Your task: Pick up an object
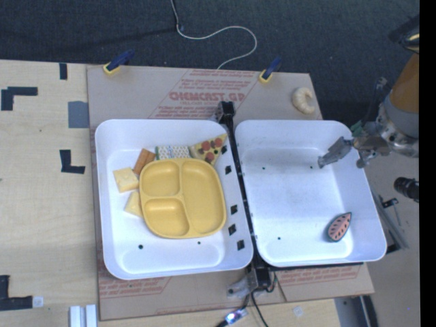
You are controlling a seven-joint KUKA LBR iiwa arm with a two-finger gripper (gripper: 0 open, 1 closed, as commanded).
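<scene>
A small pink and grey oval object [338,226] lies in the right bin [293,203], near its front right corner. My gripper [343,158] hangs over the right bin's far right part, well behind that object. Its fingers are spread open with nothing between them. In the left bin [116,244] a yellow divided plate [182,197] lies flat. Several small toy food pieces surround it: tan crackers [127,180] on its left and a pizza-like slice [210,146] behind it.
A beige lump [304,99] sits on the cardboard sheet behind the right bin. A black divider with clips [235,182] runs between the bins. Blue and yellow clamps [118,61] hold the cardboard's far edge. A white cable [218,36] loops at the back.
</scene>
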